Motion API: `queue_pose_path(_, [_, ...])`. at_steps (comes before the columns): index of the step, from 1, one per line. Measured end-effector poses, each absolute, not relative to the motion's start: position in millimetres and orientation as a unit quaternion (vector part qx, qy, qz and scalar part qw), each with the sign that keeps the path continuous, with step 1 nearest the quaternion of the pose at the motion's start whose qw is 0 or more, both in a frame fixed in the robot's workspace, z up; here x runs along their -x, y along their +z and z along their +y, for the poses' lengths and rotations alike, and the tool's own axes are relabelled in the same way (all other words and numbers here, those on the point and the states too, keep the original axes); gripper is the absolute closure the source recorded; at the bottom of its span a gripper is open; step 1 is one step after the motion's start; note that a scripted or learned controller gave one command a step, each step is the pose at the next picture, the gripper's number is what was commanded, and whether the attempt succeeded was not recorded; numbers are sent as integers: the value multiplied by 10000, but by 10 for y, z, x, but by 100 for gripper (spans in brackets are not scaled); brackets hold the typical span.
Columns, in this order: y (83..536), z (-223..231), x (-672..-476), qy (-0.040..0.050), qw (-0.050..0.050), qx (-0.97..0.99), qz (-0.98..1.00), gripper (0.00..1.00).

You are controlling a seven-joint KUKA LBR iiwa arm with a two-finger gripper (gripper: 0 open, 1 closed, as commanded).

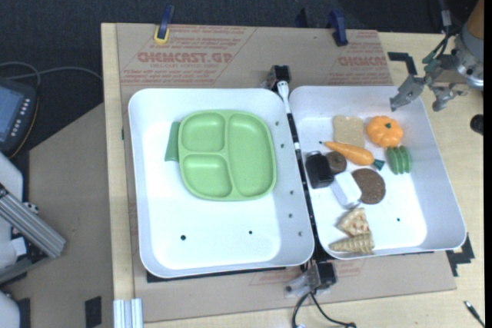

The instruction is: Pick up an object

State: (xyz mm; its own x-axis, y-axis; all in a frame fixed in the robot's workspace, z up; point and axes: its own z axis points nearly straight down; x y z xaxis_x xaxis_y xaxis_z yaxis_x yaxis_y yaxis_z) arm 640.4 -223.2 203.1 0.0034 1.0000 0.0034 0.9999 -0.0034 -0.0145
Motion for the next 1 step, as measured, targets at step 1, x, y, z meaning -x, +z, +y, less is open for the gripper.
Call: queue_pose_path(1, [2130, -2225, -6436, -1, -5, 7071, -7072, 0])
